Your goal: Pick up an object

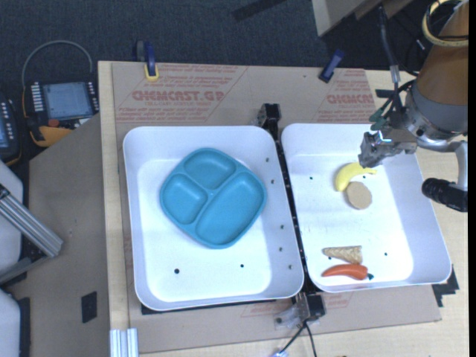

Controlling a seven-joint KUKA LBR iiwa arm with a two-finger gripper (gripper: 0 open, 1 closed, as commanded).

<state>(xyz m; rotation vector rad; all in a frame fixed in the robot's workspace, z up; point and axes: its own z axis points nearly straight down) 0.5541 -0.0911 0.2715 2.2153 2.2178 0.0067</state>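
The gripper [372, 157] hangs low over the right bin [416, 222], and the banana [346, 175] lies just at its 7 o'clock, its long axis running from 7 to 1 o'clock toward the gripper; whether it is gripped I cannot tell.

Hand [370, 157] above yellow banana [346, 175]
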